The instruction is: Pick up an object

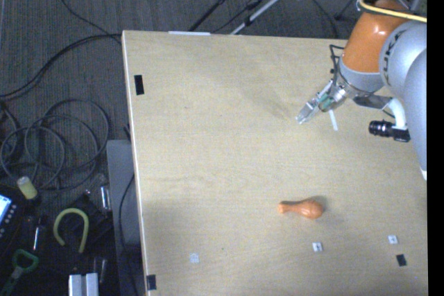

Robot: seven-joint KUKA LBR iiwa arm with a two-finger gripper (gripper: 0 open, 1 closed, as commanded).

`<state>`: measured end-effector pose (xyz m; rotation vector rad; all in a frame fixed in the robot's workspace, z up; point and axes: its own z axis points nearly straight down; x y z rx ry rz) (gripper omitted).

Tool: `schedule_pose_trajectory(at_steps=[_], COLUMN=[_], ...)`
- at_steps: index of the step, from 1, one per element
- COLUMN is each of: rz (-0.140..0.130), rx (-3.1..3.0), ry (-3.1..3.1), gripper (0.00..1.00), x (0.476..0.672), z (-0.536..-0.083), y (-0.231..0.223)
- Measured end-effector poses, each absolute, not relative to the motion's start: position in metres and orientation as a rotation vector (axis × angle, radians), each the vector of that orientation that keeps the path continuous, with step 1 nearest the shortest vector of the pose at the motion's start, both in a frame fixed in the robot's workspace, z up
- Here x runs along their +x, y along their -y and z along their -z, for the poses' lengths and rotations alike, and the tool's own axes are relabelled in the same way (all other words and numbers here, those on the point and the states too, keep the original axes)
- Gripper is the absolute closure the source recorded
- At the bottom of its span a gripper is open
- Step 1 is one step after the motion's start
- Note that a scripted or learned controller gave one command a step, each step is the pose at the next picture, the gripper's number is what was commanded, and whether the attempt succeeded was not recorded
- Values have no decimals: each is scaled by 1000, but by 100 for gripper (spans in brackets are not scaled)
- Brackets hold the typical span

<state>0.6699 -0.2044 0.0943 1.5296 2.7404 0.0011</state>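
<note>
One target: a single orange object [303, 208], bulb-shaped with a narrow neck pointing left, lies on its side on the tan board [208, 149], low in the camera view and toward the right.

Gripper position: the gripper [310, 111] sits in the upper right part of the board, well apart from the orange object and up-view of it. Nothing is between its fingers.

Claw state: the fingers look drawn close together, tapering to a narrow tip; the blur there keeps me from being sure of the gap.

Arm pose: the arm [388, 52] comes in from the right, its orange band just above the wrist, and the wrist tilts so the gripper points down and to the left, at a slant to the board.

Risk, reach: a descent from this spot would close on bare board, since the object lies well off the gripper's line.

Risk, opening: if the fingers are as narrow as they look, they would land on top of the bulb and shove it aside.

Risk, rolling: the rounded body probably rolls or pivots at a touch, and a slanted approach would push it sideways.

Risk, grip point: pinching the thin neck likely lets the heavy end swing and slip out.

Other marks: small dark and pale tags [317, 246] lie on the board near its lower edge, beside the object's area but not touching it.
</note>
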Motion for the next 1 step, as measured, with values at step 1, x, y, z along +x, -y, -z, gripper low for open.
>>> schedule_pose_trajectory(at_steps=[1], rz=[-2], rx=[1600], ry=[-2702], gripper=[100], x=[651], z=[-174], y=[138])
